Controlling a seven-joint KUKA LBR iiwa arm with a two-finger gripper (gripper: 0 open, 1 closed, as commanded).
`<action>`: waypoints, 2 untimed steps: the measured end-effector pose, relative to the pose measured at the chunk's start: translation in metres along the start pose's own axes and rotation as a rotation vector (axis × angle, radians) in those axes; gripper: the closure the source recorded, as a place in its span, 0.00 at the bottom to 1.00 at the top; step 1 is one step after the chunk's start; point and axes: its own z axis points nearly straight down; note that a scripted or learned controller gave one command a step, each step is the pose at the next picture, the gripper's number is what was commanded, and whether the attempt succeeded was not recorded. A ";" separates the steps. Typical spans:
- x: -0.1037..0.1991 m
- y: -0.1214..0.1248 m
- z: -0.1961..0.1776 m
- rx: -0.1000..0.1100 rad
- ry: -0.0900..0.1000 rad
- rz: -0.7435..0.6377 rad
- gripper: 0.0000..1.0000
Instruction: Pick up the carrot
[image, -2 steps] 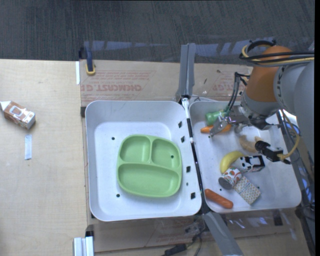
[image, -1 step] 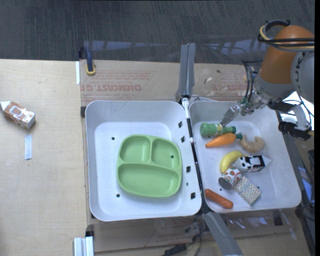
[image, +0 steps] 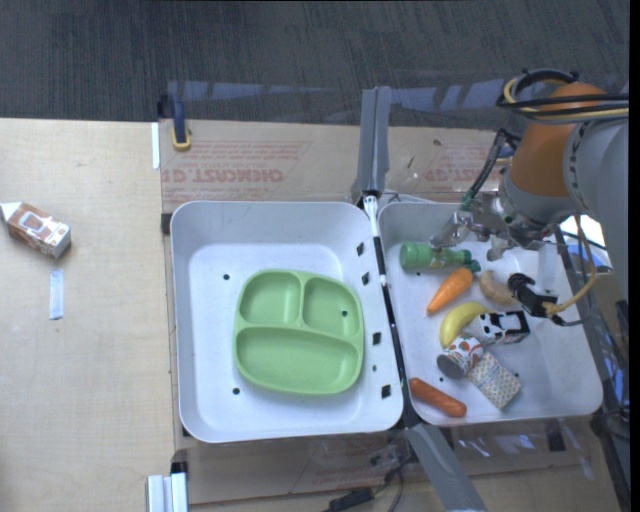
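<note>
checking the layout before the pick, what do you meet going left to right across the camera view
small carton on the bench → green divided plate in the left bin → green bottle → carrot → cow toy at the right of the right bin

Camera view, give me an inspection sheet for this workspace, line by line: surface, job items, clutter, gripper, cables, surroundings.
Surface: wooden bench bearing two shallow white bins, left bin and right bin.
Job's things: carrot lies tilted in the right bin, below the green bottle.
Clutter: banana, cow-patterned toy, small can, patterned box and a second orange vegetable share the right bin; green divided plate sits in the left bin.
Grippers: gripper is above the bottle, apart from the carrot.
Cables: yellow and black cables loop over the arm.
Surroundings: small carton on the bench at far left.
</note>
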 end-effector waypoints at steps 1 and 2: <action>0.008 -0.083 0.016 0.035 -0.009 0.185 0.00; 0.006 -0.083 0.007 0.036 -0.010 0.190 1.00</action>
